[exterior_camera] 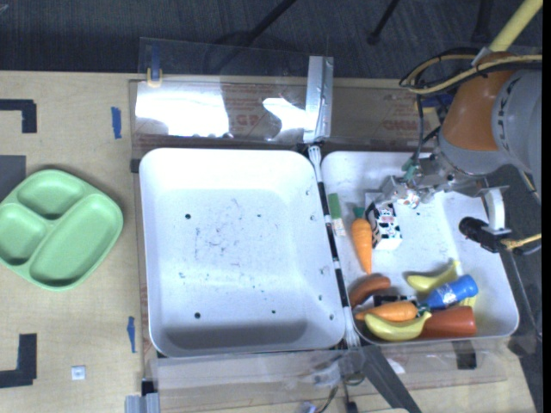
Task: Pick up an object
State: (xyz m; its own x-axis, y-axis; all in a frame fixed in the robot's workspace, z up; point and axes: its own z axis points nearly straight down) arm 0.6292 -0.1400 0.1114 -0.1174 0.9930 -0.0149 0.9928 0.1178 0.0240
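Note:
My gripper point(401, 194) hangs over the back half of the right bin point(495, 265), at the end of the grey arm with its orange band point(472, 114). Just below and left of it lies a small black-and-white object point(386, 223), beside an orange carrot point(362, 243). At the bin's front sit a brown sausage-shaped piece point(369, 286), two yellow bananas point(430, 278) point(398, 325), a blue bottle point(453, 292), a red piece point(449, 321) and a small orange piece point(393, 311). A green stick point(333, 205) lies along the left wall.
The left bin point(232, 248) is beside the right one, sharing a wall. A green divided plate point(57, 227) rests on the bench at far left. A clear plastic panel point(224, 101) stands behind the left bin. Cables point(439, 67) loop above the arm.

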